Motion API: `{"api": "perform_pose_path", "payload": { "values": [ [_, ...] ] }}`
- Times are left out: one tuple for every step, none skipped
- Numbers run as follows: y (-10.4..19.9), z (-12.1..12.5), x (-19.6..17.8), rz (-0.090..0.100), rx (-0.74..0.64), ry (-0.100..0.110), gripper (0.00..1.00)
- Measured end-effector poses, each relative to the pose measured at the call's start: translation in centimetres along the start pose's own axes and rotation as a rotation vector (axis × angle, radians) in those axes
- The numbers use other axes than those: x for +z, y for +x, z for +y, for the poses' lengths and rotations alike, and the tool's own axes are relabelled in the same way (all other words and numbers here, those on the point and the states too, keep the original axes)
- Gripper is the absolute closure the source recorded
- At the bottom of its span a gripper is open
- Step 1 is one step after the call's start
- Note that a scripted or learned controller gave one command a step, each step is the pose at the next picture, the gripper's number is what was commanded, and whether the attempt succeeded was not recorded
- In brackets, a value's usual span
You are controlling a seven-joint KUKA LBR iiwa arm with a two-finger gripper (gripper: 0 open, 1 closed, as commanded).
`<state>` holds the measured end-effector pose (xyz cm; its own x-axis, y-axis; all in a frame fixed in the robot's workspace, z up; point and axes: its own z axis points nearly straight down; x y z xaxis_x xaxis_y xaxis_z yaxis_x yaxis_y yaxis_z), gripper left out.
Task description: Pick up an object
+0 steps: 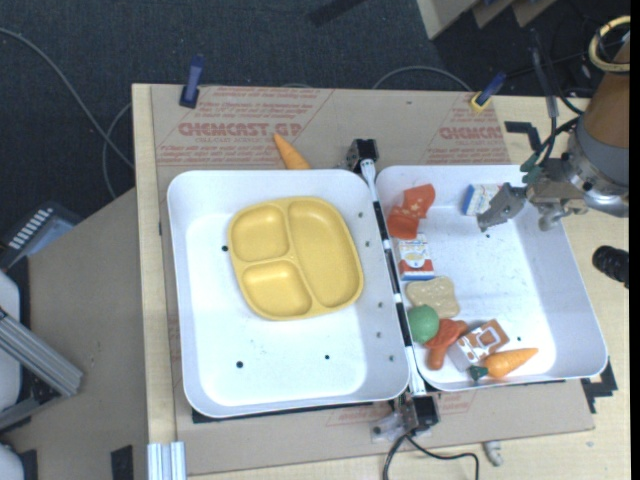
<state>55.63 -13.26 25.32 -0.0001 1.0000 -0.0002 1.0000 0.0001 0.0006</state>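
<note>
Grey arm point(600, 173), orange band, dark metal hand point(522, 210).

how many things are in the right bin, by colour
red or orange-red: 3
orange carrot: 1
green: 1
tan: 1
small printed cartons: 3
total: 9
</note>
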Motion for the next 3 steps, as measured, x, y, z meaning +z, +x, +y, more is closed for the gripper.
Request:
{"api": "perform_pose_path", "payload": {
  "values": [
    [5.2,5.6,6.9,0.001,-0.001,0.002,0.0],
    [6.9,11.1,6.8,0.0,-0.001,-0.001,0.0],
    [3.5,10.4,14.2,0.0,0.001,0.003,0.0]
  ]
}}
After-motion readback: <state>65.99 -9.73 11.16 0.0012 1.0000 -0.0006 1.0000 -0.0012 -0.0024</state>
